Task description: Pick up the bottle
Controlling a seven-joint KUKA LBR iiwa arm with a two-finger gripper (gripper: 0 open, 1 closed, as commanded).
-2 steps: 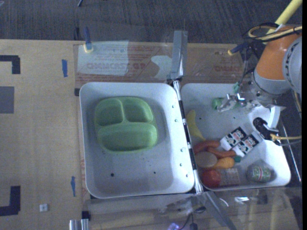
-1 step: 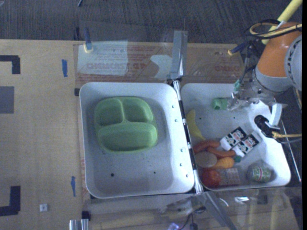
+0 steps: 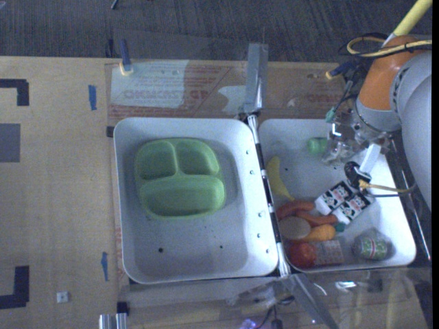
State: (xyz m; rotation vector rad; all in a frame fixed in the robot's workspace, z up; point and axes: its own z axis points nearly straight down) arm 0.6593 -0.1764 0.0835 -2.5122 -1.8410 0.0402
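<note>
The bottle (image 3: 371,247) lies on its side (long axis left-right); the gripper's (image 3: 337,148) state can't be told.

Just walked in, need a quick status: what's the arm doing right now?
The KUKA arm is reaching into the right bin, its gripper low near the back, beside a small green object. Toy food sits at the front. The left bin holds a green divided plate.

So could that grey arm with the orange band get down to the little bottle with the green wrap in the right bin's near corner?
Probably yes. The small bottle with the green wrap lies apart in the right white bin, nothing on top of it. The gripper hangs over the same bin's far end. The bin wall beside the bottle may crowd it.
</note>
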